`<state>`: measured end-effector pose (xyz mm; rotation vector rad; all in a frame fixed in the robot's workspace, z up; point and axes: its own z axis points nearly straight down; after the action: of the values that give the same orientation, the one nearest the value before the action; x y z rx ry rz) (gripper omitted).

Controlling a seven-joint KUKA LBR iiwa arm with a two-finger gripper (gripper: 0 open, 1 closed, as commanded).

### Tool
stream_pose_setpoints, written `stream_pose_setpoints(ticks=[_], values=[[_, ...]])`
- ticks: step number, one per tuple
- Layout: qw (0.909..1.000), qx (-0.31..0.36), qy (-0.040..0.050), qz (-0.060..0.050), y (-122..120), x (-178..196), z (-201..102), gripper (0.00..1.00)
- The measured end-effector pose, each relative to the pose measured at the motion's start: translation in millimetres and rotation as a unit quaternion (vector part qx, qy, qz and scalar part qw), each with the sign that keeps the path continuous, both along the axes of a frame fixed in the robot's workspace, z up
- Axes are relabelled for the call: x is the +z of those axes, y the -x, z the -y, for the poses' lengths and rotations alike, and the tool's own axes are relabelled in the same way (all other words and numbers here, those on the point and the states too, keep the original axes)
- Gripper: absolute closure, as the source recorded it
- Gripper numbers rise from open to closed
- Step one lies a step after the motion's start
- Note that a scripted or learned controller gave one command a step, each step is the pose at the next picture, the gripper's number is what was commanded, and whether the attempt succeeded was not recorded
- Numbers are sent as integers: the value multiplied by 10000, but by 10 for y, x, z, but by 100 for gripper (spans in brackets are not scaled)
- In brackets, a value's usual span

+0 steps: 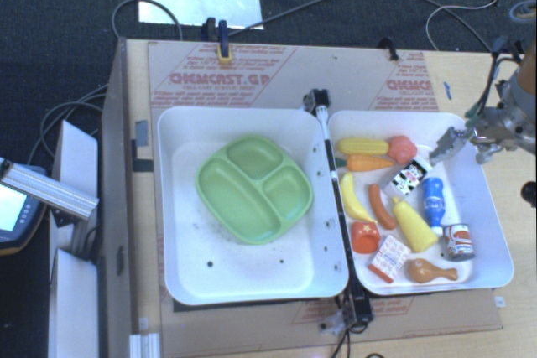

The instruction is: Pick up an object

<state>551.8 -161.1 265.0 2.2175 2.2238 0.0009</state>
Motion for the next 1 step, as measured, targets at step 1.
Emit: stream_pose_setpoints(ticks=[1], values=[[10000, 3, -2, 2, -714, -832, -289, 0]])
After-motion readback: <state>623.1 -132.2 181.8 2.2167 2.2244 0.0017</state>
